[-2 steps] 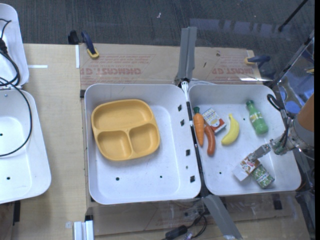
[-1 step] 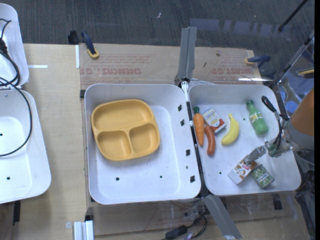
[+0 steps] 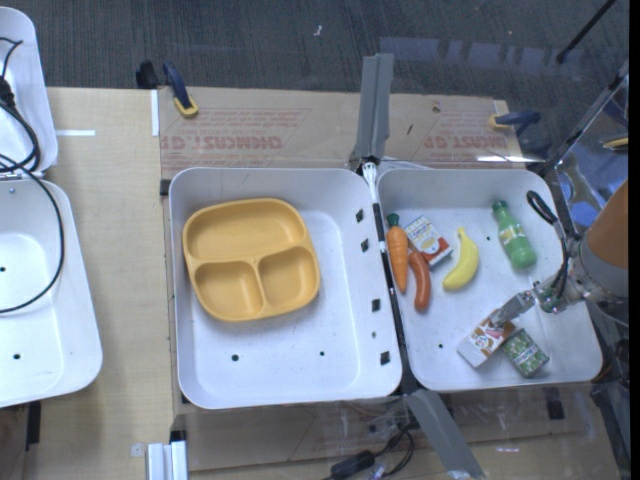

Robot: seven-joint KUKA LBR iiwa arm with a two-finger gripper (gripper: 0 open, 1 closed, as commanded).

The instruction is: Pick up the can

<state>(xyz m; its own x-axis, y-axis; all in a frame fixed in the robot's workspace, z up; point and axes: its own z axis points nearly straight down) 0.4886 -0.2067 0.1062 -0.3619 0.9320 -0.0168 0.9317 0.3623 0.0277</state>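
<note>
Claw (image 3: 527, 303) over the right white bin (image 3: 440, 368), its opening impossible to judge.
The small green-labelled can (image 3: 525, 354) lies just below the claw, touching a white carton (image 3: 482, 343); labels unreadable.

Yellow divided tray (image 3: 251, 259) in left bin (image 3: 190, 368); carrot (image 3: 398, 257), banana (image 3: 461, 261), green bottle (image 3: 513, 236) in right bin (image 3: 580, 363).

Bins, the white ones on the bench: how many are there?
2. The left bin holds a yellow tray. The right bin sits right beside it, holding the food items and the can, with the gripper reaching in.
</note>
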